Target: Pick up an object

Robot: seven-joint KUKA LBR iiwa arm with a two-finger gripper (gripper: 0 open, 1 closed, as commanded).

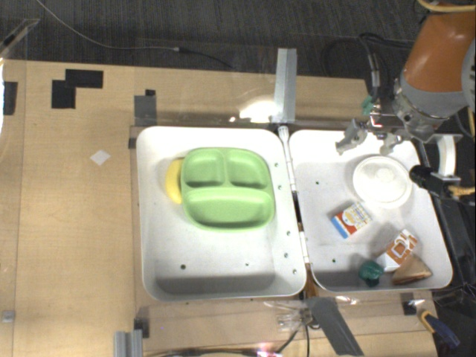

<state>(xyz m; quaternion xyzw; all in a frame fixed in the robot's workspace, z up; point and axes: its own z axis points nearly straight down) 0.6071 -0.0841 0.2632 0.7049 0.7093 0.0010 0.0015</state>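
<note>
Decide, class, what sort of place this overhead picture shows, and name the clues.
Probably a robotics lab test bench, not a kitchen: a robot arm reaches over two white bins, cables trail behind, and toy-like items such as a green divided tray serve as picking samples.

Arm in from right, pincer spread, nothing between fingers.

A pale wooden desk fills the lower and left part of the scene, its surface plain and lightly grained. Black block-shaped marks sit near its far left corner, and a small pale diamond-shaped tag lies on the wood below them. Beyond the desk's far edge the floor is dark grey carpet, crossed by a thin cable. An upright metal post stands at the far edge, with a bright glare of light beside its foot.
</note>
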